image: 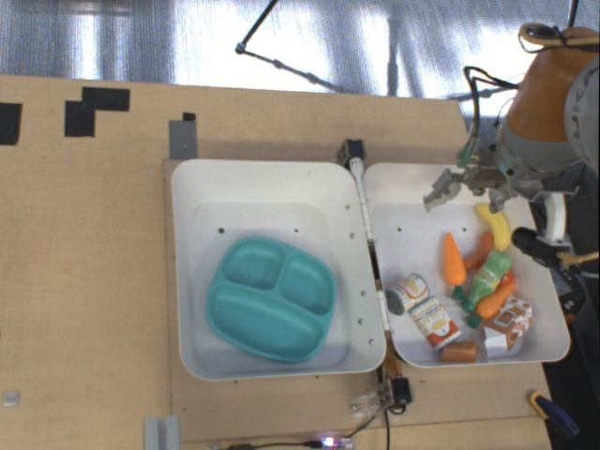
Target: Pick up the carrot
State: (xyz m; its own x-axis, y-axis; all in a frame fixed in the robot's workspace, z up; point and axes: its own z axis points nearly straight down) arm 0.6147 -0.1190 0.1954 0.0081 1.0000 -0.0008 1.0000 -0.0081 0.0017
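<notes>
Over the right-hand bin (562, 337), near its far edge, the jaws (469, 187) hang spread apart with nothing between them, one grey finger reaching out toward the bin's middle. They sit above bare white floor, apart from the heap of toy food, which suggests the arm is poised above the pile before going down rather than already committed to a piece.

The carrot (453, 260) lies at the near-left edge of that heap, its fat end toward the near side and its tip pointing away toward the jaws. Its left flank faces open floor, which is likely the easiest side for a finger to slide in. Its right flank is crowded: a reddish piece (482, 247) and a green bottle (488, 279) lie just beside it, and a banana (495, 228) sits a little farther off under the wrist. A small carton (432, 319), a can (404, 293) and a brown-and-white box (511, 319) fill the near part of the bin.

The left bin (187, 251) holds a teal divided plate (270, 298), well apart from all this on the table (84, 279).

A clean grasp probably calls for closing across the carrot's narrow width.
</notes>
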